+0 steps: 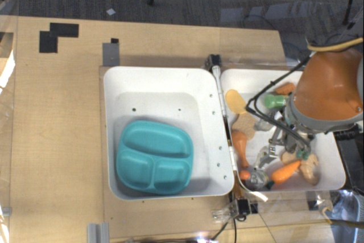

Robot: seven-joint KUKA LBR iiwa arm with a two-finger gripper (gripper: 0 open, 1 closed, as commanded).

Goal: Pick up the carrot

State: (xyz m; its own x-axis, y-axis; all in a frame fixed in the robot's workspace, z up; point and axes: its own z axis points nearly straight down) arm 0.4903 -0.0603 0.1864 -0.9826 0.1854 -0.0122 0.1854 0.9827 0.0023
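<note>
Carrot (284, 171) lies diag, tip lower-left, top upper-right; jaws' state unclear.

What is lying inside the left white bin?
A teal divided tray rests on the floor of the left bin. Whatever lies under the tray is covered.

Grey arm (318, 119) with a broad orange band, black cable looped alongside

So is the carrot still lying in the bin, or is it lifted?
Lying in the bin. The carrot rests on the right bin floor among other items, with the gripper just above its left end, not visibly around it.
</note>
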